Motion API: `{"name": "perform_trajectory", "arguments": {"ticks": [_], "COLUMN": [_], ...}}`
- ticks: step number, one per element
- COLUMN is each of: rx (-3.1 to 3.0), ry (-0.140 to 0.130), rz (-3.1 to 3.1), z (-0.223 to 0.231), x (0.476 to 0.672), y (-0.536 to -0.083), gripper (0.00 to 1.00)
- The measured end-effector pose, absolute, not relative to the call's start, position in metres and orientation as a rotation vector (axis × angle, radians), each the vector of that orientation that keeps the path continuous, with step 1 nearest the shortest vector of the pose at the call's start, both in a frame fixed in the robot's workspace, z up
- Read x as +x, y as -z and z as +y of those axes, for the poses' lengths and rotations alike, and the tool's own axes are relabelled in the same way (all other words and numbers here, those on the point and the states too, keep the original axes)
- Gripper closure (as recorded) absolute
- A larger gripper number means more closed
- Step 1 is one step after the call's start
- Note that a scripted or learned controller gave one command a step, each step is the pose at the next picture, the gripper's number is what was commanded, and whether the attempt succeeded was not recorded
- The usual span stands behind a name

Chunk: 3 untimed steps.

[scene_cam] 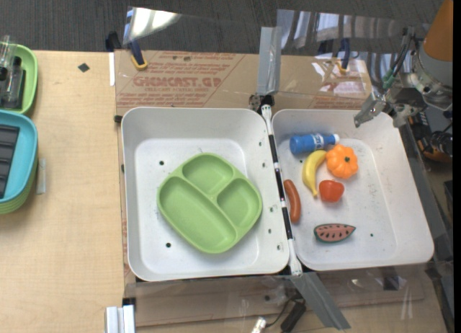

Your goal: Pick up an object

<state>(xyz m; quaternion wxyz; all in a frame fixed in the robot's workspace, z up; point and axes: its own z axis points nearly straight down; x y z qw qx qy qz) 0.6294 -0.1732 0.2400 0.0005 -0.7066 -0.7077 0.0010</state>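
The right bin holds several toy foods: a blue bottle lying on its side, a yellow banana, an orange pumpkin, a red tomato, a red sausage along the left wall, and a watermelon slice near the front. My gripper hangs over the bin's back right corner, up and to the right of the bottle and pumpkin. It touches none of them.
The left bin holds a green divided plate. Cardboard lies behind both bins. Green and blue trays sit at the bench's far left. The arm's body stands at the right edge.
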Motion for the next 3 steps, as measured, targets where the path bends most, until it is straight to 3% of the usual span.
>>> {"name": "perform_trajectory", "arguments": {"ticks": [1, 2, 3], "rx": [-2.267, -2.260, -2.264], "ry": [-0.001, -0.001, -0.002], "rz": [-2.177, -2.182, -2.177], "z": [-0.193, -0.188, -0.189], "x": [0.637, 0.593, 0.592], "y": [-0.092, -0.092, -0.100], "gripper": [0.00, 0.00, 1.00]}}
